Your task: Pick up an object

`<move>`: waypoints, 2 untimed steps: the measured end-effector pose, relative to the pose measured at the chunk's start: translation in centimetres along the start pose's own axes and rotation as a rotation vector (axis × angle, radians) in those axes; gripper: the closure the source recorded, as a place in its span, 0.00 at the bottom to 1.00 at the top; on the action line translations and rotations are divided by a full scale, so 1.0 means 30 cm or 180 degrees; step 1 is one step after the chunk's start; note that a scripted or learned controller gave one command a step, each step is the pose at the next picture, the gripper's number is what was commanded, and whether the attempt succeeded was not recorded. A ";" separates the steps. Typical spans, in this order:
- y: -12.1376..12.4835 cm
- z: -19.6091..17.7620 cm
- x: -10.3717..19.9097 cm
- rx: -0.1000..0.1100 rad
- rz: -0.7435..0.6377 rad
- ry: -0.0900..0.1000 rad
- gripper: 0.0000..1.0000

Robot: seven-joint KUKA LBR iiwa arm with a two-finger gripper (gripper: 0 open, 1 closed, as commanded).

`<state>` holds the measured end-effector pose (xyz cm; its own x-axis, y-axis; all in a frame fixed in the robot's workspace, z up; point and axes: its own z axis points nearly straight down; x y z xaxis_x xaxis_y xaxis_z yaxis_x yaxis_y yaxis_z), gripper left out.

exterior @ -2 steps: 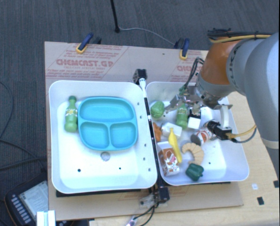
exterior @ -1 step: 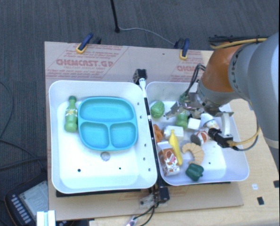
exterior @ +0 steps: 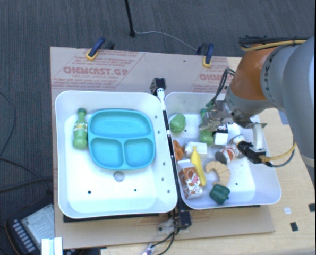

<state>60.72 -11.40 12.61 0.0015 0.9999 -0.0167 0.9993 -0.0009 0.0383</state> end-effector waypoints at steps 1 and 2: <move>0.002 -0.032 0.000 -0.0002 -0.0001 0.0001 1.00; 0.003 -0.063 0.000 -0.0001 -0.0002 0.0002 1.00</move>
<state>60.74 -11.37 14.51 0.0010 0.9999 -0.0161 0.9992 -0.0004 0.0387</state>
